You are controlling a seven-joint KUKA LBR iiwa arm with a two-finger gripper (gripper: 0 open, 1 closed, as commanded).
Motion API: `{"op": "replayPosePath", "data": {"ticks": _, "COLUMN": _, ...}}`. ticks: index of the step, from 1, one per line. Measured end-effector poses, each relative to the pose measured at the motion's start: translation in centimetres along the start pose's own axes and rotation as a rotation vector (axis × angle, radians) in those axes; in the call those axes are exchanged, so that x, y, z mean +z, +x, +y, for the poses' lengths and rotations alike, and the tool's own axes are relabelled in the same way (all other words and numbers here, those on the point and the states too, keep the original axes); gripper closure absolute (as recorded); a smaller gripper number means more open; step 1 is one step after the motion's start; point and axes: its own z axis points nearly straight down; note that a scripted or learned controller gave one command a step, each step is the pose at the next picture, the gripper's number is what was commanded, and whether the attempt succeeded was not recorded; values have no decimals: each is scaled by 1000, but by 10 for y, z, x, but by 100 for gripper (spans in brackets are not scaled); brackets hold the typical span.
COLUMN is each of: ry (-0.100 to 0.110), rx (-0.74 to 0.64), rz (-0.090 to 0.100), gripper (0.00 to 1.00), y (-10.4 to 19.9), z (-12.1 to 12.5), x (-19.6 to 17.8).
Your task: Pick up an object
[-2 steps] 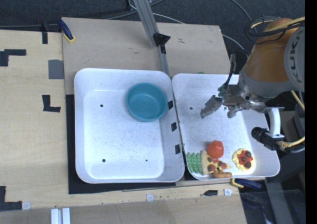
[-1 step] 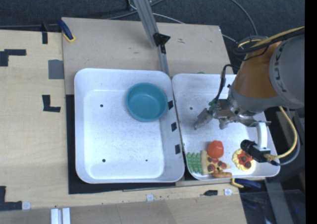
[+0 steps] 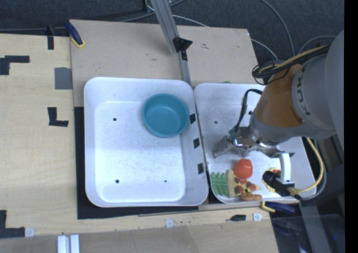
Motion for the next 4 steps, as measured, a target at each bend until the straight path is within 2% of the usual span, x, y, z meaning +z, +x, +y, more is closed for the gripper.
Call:
{"op": "replayPosePath", "data": {"ticks": 1, "ry": -8, "rx": -1, "rz": -1, "gripper": 0, "y": 0, "z": 1, "x": 9}}
{"op": "replayPosePath", "data": {"ticks": 2, "ry": -10, "rx": 0, "rz": -2, "gripper": 100, "y": -1, "z": 1, "x": -2}}
{"op": "replayPosePath", "data": {"ticks": 4, "ry": -9, "rx": 0, "rz": -1, "gripper": 100, "y": -6, "z": 7, "x": -87}}
